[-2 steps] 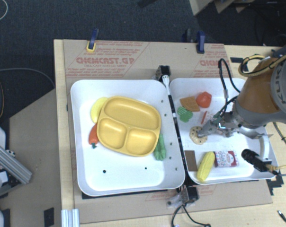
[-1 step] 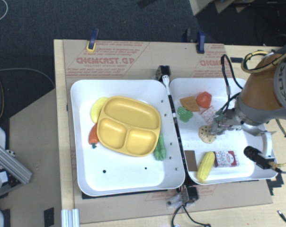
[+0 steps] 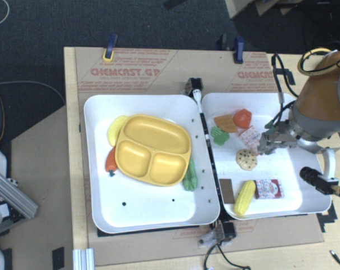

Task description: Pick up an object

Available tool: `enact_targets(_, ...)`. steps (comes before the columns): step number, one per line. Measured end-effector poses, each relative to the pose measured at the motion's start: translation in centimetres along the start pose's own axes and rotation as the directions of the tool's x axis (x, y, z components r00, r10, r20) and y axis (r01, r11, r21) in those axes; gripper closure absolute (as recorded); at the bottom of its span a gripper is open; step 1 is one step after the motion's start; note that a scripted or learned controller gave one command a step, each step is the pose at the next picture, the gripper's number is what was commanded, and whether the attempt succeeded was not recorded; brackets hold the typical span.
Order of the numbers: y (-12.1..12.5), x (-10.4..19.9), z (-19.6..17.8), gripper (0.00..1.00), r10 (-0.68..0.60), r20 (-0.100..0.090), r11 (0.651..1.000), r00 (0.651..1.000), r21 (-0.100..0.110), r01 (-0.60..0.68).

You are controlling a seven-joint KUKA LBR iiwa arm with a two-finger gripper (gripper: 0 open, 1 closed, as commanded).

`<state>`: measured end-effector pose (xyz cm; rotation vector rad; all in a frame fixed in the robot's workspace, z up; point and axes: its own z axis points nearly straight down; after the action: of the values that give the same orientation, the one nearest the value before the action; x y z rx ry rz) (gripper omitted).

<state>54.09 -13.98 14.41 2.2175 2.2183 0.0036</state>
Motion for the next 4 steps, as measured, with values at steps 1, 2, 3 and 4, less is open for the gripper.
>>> enact_targets(1,1.0,-0.1,-4.8,1.0,-0.001,0.0,1.0,1.0,-0.002,0.001)
enact_targets(2,1.2,-0.1,-8.3,1.0,-0.001,0.0,1.0,1.0,-0.001,0.001)
enact_targets(3,-0.4,4.5,-8.9,1.0,-0.004,-0.005,1.0,1.0,0.007,0.004)
enact_targets(4,0.0,8.9,-7.2,1.0,-0.005,-0.005,1.0,1.0,0.008,0.005)
